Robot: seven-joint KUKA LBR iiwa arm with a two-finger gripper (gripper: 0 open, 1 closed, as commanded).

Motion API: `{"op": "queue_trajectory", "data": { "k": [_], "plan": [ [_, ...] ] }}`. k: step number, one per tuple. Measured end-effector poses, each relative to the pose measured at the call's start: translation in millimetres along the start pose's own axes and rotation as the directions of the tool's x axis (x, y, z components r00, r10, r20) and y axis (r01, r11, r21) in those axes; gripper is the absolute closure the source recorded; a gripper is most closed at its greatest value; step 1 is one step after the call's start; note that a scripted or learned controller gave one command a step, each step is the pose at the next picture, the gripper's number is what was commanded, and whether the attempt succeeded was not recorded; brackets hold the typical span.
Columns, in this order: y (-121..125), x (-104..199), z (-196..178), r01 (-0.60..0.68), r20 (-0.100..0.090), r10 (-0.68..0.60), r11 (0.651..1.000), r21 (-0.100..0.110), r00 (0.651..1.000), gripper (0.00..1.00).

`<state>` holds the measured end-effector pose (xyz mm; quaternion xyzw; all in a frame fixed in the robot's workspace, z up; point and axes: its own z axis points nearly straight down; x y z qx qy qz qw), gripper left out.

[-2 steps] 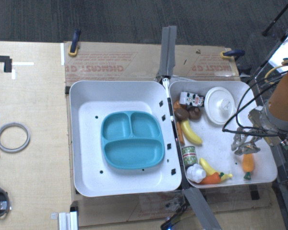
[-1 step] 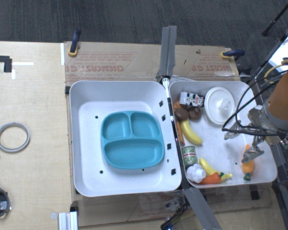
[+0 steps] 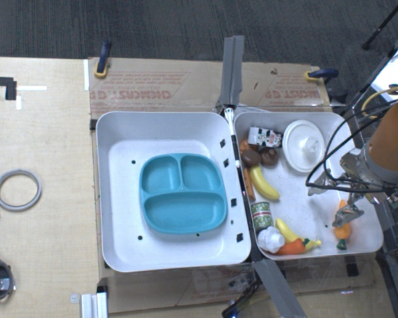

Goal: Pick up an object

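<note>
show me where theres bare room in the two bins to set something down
Free: the left bin floor around the blue divided plate, and the right bin floor between the banana and the pincer. Crowded: the right bin's left edge and front corner, packed with toy food.

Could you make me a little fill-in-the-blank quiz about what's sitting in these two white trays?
1. The divided plate in the left bin is coloured ____.
2. That plate has ____ compartments.
3. The banana lies in the ____ bin.
4. The tool hangs above an ____ coloured object near the right bin's right side.

Missing words: blue; three; right; orange
</note>
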<state>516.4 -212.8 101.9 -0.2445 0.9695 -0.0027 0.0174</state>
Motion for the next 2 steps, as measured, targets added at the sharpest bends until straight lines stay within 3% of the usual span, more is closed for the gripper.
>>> {"op": "queue_trajectory", "data": {
  "k": [1, 2],
  "plan": [
    [-0.4, 2.6, -6.7, -0.001, -0.009, 0.001, 1.000, -0.002, 1.000, 1.00],
    [-0.3, 1.1, -7.6, -0.001, -0.006, 0.001, 1.000, -0.001, 1.000, 0.00]
  ]
}}
